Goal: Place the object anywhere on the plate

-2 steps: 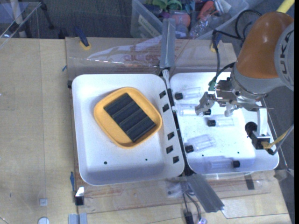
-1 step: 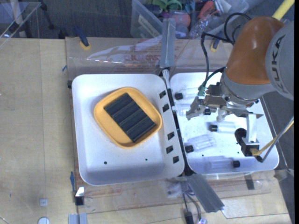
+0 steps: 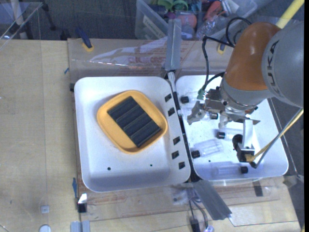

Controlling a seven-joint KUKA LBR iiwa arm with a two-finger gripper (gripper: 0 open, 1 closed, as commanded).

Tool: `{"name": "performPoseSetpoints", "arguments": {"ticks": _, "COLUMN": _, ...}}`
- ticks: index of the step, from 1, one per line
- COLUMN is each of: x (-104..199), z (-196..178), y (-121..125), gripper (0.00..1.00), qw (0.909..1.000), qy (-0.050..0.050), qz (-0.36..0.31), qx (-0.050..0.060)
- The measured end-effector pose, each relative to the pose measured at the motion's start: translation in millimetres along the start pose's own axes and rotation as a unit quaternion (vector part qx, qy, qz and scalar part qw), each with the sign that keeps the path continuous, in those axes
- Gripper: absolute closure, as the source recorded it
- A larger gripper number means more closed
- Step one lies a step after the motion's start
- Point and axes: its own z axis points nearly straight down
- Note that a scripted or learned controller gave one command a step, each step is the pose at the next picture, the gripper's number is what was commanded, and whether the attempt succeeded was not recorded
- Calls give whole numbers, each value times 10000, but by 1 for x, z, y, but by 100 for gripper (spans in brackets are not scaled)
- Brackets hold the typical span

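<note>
A yellow plate (image 3: 104, 118) with rounded corners lies in the left bin (image 3: 91, 168), a little toward its back. A black ribbed slab (image 3: 134, 122) rests flat on the middle of the plate, turned at a slant. My gripper (image 3: 199, 111) hangs over the right bin (image 3: 277, 164), just right of the divider between the bins, well apart from the plate and the slab. The grey arm with its orange band (image 3: 251, 57) covers the back half of the right bin.
Two clear plastic pieces (image 3: 209, 147) (image 3: 226, 168) lie near the front of the right bin. A clear tub of coloured toys (image 3: 193, 4) stands behind the bins. The wooden bench (image 3: 34, 129) stretches to the left.
</note>
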Motion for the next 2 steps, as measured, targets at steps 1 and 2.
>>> {"name": "performPoseSetpoints", "arguments": {"ticks": 1, "x": -5, "z": 6, "y": 5, "gripper": 0, "qw": 10000, "qy": -4, "qz": -74, "qx": -2}}
{"name": "performPoseSetpoints", "arguments": {"ticks": 2, "x": -5, "z": 17, "y": 13, "gripper": 0, "qw": 10000, "qy": -5, "qz": -22, "qx": -3}}
